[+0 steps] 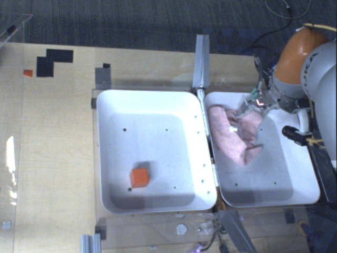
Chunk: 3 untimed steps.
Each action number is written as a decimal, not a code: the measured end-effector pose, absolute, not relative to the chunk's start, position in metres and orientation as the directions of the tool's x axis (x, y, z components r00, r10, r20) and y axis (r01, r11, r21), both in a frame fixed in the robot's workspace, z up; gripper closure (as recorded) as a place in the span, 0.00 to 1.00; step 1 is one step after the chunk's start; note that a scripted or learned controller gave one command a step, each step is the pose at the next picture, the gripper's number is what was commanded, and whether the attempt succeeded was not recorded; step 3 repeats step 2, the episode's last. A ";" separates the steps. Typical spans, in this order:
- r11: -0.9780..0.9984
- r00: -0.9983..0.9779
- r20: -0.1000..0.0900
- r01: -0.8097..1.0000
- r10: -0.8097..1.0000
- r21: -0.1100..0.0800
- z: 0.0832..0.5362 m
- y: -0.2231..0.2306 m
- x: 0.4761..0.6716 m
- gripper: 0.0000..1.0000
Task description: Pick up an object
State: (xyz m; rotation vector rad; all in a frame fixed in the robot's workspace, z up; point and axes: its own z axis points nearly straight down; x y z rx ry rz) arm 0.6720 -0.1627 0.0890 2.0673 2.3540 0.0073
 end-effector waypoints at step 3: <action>0.273 -0.273 -0.004 0.962 0.962 0.010 0.194 -0.120 0.671 1.00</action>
